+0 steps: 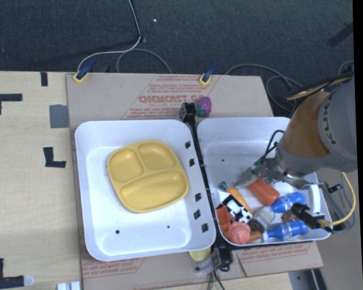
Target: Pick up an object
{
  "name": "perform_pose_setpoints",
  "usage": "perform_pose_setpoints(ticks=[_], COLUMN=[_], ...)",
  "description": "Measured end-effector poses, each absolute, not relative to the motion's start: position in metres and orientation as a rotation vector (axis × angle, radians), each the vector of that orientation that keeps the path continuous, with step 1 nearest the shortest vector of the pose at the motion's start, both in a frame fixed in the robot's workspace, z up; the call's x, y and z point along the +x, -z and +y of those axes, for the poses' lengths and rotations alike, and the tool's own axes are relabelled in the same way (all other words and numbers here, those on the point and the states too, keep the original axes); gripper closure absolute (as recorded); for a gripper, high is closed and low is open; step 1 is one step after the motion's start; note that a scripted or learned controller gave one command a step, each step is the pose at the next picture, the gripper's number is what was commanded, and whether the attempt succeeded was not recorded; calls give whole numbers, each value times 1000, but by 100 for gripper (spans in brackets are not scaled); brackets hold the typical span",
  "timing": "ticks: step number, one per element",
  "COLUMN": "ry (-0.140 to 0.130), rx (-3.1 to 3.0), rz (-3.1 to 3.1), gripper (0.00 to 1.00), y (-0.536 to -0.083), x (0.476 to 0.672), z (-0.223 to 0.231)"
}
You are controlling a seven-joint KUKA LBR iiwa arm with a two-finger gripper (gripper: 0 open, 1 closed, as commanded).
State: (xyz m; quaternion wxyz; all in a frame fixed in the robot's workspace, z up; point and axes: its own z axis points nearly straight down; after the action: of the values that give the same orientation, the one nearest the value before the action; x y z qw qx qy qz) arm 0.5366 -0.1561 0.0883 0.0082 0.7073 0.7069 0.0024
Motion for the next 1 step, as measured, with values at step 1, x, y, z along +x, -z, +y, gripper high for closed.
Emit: perform_pose_setpoints(ticks=[1], ry=[-9], rx=[2208], rz=[2223], gripper=[0], y=[-86], x=[656], z=[-133])
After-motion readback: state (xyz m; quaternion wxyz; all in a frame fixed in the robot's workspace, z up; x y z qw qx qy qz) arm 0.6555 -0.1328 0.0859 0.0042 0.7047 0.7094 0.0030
